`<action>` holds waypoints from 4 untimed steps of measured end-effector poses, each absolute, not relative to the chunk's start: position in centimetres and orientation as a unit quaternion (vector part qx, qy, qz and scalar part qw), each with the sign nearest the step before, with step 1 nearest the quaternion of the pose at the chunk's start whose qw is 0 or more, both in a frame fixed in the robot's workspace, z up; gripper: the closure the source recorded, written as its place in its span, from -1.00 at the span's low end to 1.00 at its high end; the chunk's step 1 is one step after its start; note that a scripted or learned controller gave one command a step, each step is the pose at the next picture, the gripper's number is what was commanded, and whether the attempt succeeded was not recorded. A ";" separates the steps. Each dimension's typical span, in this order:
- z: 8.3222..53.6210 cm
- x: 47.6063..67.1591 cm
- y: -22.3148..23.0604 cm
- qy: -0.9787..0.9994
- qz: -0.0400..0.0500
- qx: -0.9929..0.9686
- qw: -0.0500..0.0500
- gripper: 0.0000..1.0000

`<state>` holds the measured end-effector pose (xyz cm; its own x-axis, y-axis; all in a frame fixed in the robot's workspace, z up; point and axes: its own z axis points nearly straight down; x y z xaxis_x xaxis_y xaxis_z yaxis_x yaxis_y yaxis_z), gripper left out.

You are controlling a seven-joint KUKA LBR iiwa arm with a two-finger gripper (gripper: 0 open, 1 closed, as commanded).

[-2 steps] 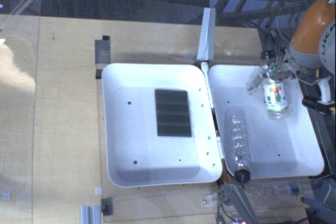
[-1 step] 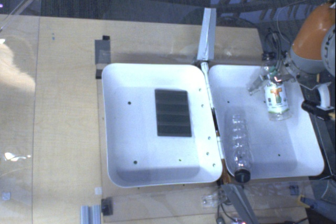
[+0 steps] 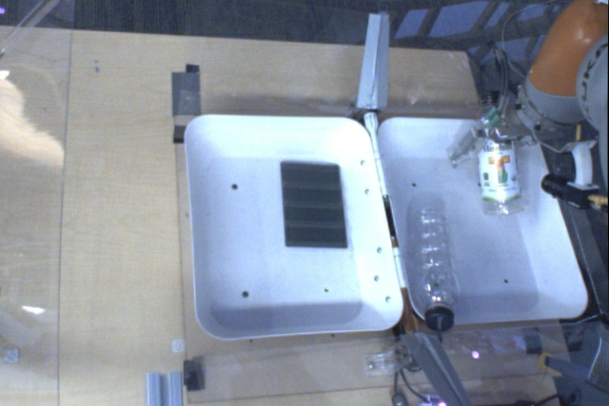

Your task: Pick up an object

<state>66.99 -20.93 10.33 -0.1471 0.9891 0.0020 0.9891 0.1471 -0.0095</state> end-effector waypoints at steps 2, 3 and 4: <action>10.3 65.7 -20.9 -0.776 -0.005 -0.630 -0.015 -1.00; 10.4 62.0 -18.0 -0.827 -0.002 -0.562 -0.002 -1.00; 13.3 59.8 -15.5 -0.765 -0.001 -0.644 -0.001 -1.00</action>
<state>59.80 -15.55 13.29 -0.1708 0.9853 -0.0002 0.9853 0.1708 0.0037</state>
